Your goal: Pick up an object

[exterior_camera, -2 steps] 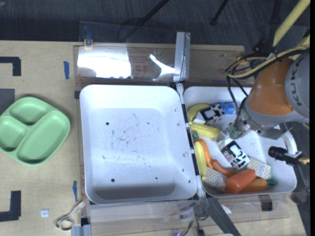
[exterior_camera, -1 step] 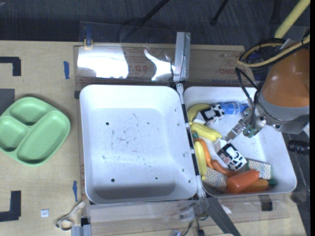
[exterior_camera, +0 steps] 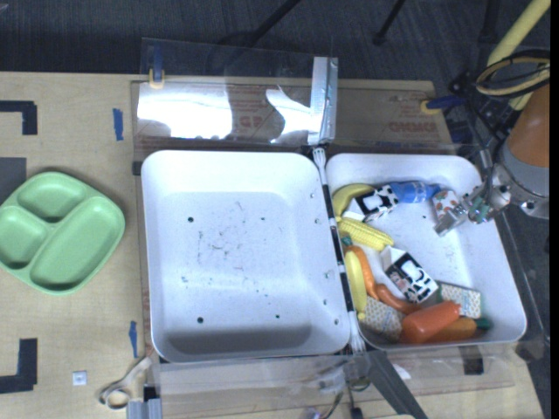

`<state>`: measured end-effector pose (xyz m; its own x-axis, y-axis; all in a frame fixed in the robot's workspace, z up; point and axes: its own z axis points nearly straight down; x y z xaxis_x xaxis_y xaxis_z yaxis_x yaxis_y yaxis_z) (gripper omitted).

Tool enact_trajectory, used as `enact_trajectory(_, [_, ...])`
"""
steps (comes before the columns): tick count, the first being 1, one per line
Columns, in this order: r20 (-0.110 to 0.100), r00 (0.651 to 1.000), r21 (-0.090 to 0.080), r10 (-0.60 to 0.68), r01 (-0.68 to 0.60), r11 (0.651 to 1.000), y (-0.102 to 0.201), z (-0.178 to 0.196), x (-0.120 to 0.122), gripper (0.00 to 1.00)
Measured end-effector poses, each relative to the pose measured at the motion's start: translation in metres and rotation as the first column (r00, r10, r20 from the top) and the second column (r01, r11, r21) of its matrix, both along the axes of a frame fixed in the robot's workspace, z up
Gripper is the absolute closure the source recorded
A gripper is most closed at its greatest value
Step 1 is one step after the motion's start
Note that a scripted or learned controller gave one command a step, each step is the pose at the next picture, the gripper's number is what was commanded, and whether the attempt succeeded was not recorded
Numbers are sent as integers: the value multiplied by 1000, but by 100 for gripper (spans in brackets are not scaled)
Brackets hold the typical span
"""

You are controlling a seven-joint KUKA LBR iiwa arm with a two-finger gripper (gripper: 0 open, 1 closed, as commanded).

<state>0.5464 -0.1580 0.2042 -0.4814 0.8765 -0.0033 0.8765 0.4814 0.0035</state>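
Note:
The right bin [exterior_camera: 489, 260] holds a pile of objects along its left and near sides. Among them are a yellow banana [exterior_camera: 348, 196], a black-and-white spotted toy [exterior_camera: 376, 202], a blue bottle [exterior_camera: 410, 190], a corn cob [exterior_camera: 363, 232], a second black-and-white item [exterior_camera: 410, 278] and an orange carrot-like toy [exterior_camera: 437, 319]. My gripper [exterior_camera: 460, 211] reaches in from the right and hangs low over the bin's far right part, just right of the blue bottle. Nothing is seen held in it.
The left bin [exterior_camera: 236, 243] lies beside the right one, sharing a middle rim. A green divided plate [exterior_camera: 57, 231] sits on the bench at far left. A clear plastic panel [exterior_camera: 227, 103] stands behind the bins. Cables and a stand crowd the upper right.

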Motion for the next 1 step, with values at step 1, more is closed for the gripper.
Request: enact_trajectory(1, [-1,1000,1,22,-22,1000,20,-84,11,100])
